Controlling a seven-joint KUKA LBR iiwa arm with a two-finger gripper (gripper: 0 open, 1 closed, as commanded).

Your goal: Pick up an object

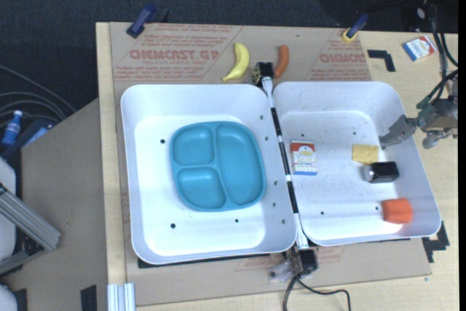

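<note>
The right bin [342, 95] holds a small red and white box [303, 157] near its left wall. Further right lie a yellow block [365, 154], a black object [382, 172] just below it, and an orange block [397, 211] near the front right corner. My gripper [413, 136] hangs over the bin's right rim, up and to the right of the yellow block. Its fingers are open with nothing between them.
The left bin [145, 113] contains a blue divided plate [217, 165]. Behind the bins, a toy banana [237, 62] and an orange sausage-shaped toy [281, 60] lie on the bench. Cables hang at the right edge.
</note>
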